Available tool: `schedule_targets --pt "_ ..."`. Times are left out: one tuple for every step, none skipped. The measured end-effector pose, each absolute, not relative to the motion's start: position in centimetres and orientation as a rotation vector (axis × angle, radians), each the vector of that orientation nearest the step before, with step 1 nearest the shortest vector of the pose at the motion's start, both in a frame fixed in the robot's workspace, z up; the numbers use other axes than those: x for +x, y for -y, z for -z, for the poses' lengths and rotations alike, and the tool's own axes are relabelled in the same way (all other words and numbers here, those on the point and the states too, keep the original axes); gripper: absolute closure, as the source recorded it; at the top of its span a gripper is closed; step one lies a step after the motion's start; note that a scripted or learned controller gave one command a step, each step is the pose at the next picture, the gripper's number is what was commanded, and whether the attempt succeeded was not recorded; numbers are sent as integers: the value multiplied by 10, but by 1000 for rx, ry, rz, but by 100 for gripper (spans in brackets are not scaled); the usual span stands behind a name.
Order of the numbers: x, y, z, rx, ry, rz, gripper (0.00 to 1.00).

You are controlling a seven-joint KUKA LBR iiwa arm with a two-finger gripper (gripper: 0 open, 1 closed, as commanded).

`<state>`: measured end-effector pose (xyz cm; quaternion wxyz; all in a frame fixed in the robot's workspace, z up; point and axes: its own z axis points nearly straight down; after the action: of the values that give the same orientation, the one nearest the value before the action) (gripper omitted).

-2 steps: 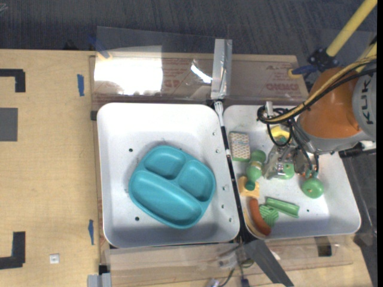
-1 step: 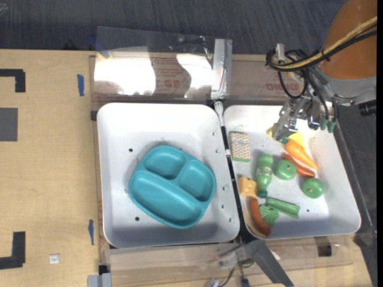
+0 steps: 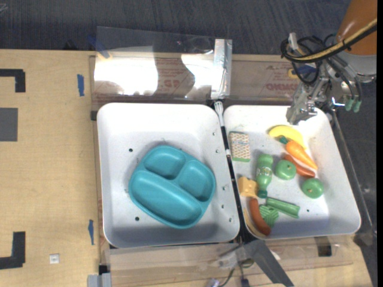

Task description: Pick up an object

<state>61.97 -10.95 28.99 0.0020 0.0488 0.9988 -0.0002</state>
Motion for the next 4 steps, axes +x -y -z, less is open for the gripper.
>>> schedule_targets --pt "586 226 -315 -107 -3135 4 100" --pt "609 220 -140 -410 -3123 -12 100" --pt "612 221 -145 -409 -3115 -4 0" --pt "565 221 -88 -192 -3127 0 0"
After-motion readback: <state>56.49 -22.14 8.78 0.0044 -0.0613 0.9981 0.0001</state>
